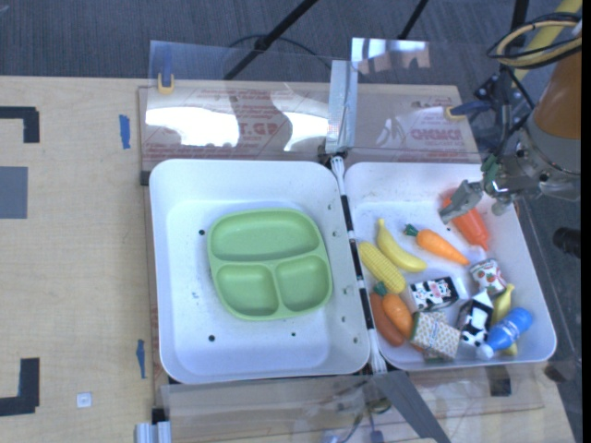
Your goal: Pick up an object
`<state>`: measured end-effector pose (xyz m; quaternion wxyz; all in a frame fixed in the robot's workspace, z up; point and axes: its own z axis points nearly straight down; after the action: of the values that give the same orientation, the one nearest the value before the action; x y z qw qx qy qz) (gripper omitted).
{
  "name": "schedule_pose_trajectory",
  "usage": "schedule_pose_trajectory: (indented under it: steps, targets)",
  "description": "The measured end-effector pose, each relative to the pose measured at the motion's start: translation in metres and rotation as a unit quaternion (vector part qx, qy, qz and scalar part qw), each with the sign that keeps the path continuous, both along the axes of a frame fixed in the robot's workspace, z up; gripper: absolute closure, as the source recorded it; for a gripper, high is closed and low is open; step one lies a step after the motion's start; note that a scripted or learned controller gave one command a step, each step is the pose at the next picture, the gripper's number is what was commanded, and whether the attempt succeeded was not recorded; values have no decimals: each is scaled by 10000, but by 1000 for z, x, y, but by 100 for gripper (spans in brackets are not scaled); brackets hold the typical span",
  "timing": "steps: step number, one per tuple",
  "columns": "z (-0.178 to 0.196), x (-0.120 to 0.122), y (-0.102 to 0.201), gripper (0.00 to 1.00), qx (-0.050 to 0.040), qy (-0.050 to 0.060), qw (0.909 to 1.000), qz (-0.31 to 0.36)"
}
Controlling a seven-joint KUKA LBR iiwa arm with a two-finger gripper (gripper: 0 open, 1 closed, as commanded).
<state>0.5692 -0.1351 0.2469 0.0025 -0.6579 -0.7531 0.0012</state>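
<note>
Now the grey two-finger gripper point(473, 197) hovers with fingers slightly apart, holding nothing; directly beneath it lies an orange-red plastic carrot point(471, 224).

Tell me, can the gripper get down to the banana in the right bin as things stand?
Probably yes. The banana lies uncovered on top, with bare bin floor above it. The corn cob lies close along one side, so the gripper may nudge it.

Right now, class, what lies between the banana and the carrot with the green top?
In the camera view, only bare white bin floor lies between the banana and the carrot.
</note>
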Motion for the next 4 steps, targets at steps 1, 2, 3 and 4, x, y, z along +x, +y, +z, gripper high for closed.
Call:
schedule_pose_trajectory:
  steps: [1, 2, 3, 4]
  targets:
    - [-133, -5, 20, 0, 0, -11, 9974, 715]
    - [-64, -1, 64, 0, -13, -17, 9958, -911]
    - [-160, 9, 41, 0, -16, -48, 9984, -563]
    - [-151, 9, 41, 100, -18, -50, 9984, -572]
